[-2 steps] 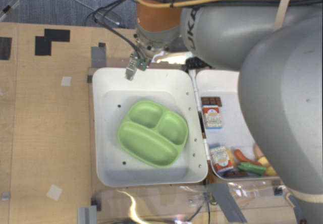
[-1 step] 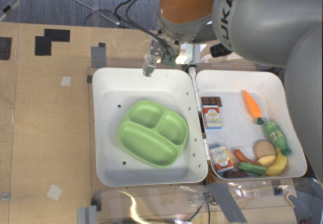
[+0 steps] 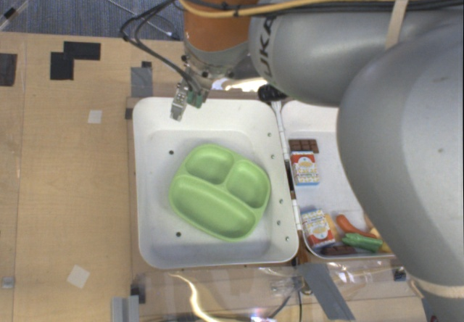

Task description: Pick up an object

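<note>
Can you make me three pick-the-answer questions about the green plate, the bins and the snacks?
1. Where is the green tray?
A. left bin
B. right bin
C. on the wooden bench

2. How many compartments does the tray have?
A. one
B. three
C. six

3. How does the tray lie?
A. flat, open side up
B. upside down
C. standing on its edge

Answers: 1 A, it fills the middle of the left bin. 2 B, one long and two small hollows show. 3 A, its hollows face up.

right bin (image 3: 290,168) mostly behind arm (image 3: 377,88) (contents partly covered)
</note>
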You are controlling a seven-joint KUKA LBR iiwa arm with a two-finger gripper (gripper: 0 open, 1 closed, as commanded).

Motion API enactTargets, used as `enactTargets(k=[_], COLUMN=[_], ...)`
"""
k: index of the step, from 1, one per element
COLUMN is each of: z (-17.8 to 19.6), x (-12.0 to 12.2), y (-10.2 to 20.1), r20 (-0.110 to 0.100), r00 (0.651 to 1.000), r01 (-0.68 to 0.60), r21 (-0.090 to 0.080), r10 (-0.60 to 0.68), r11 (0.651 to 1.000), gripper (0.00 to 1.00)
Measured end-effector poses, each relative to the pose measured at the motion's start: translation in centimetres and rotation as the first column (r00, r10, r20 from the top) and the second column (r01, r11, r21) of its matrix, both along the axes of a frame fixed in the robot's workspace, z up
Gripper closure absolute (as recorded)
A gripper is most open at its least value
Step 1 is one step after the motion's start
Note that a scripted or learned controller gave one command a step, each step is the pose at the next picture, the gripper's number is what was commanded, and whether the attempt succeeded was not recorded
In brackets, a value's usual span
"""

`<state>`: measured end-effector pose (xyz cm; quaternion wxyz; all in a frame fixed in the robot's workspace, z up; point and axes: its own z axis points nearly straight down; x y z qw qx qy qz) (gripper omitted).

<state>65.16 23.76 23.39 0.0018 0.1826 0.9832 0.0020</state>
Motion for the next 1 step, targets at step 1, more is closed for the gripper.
enactTargets(k=[1], z=[4.66], x=[0.47], y=[-3.79], r20=[0.008], r00=[0.980], r01=[-0.199], r21=[-0.002], r10=[0.199], r11=[0.980], gripper=[1.00])
